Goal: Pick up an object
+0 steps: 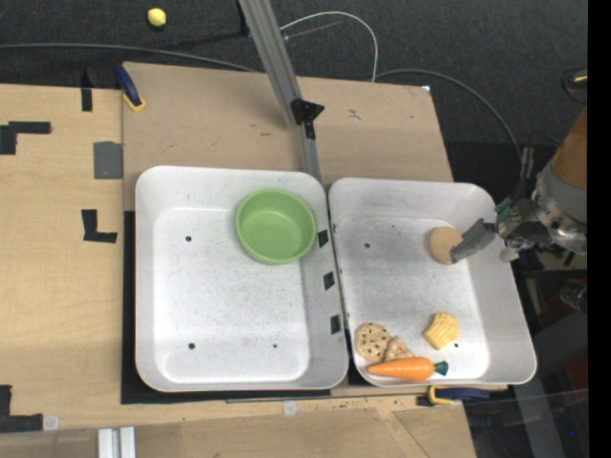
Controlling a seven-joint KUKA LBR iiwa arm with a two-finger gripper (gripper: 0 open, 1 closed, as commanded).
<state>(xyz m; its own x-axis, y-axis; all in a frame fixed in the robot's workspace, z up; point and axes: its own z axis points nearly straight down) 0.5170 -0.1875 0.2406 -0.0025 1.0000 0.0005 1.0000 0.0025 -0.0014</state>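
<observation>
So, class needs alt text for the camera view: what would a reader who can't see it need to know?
A robot gripper reaches in from the right beside a tan round object in the right bin, which also holds a cookie, a yellow piece and a carrot. The left bin holds a green bowl.

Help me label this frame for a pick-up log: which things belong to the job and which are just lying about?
Job:
- claw, at the round tan bun-like toy
- orange toy carrot
- round brown cookie toy
- yellow ridged toy piece
- green plastic bowl
- two shallow white bins

Lying about:
- small yellow ball on the dark floor
- blue clamp
</observation>
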